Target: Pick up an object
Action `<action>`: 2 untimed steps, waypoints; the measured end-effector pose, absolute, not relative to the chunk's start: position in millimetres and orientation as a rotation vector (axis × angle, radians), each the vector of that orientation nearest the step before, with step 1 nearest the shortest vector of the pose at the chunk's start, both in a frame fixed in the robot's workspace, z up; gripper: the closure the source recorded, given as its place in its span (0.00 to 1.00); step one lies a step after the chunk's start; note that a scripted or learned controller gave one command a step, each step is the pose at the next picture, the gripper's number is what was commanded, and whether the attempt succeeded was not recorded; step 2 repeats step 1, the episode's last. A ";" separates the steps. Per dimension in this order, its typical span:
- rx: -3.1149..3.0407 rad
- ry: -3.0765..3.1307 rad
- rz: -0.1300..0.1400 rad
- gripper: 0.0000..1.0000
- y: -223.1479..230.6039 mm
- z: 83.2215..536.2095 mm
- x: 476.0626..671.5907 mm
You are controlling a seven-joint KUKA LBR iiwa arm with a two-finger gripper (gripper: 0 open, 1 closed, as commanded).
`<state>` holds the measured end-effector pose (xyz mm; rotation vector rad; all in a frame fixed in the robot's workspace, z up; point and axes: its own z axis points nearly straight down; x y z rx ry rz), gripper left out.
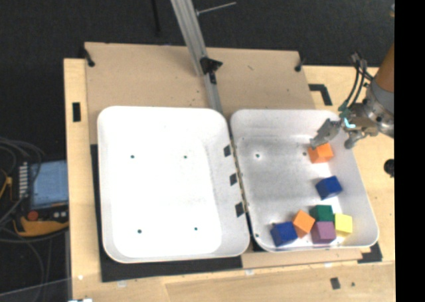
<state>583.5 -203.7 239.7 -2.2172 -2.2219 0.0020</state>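
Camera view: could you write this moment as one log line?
pincer over right bin | fingers astride orange block | no lift | six blocks lower in bin

Arm (385, 78) comes in from the right edge, upper part of the view; orange band shows at the very edge, grey wrist just below it w/ dark cables looping along its left side; wrist angled down and to the left; claw (339, 135) hangs off the wrist end, two fingers spread apart, one grey finger (324, 133) slanting out to the left, the other shorter, pointing down nearer the wrist; nothing seen between them.
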 end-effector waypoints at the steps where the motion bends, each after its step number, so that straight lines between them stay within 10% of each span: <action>1: -2.219 -2.227 -0.001 0.00 -203.8 242.5 584.4; 2: -2.219 -2.227 -0.001 0.00 -203.8 242.5 584.4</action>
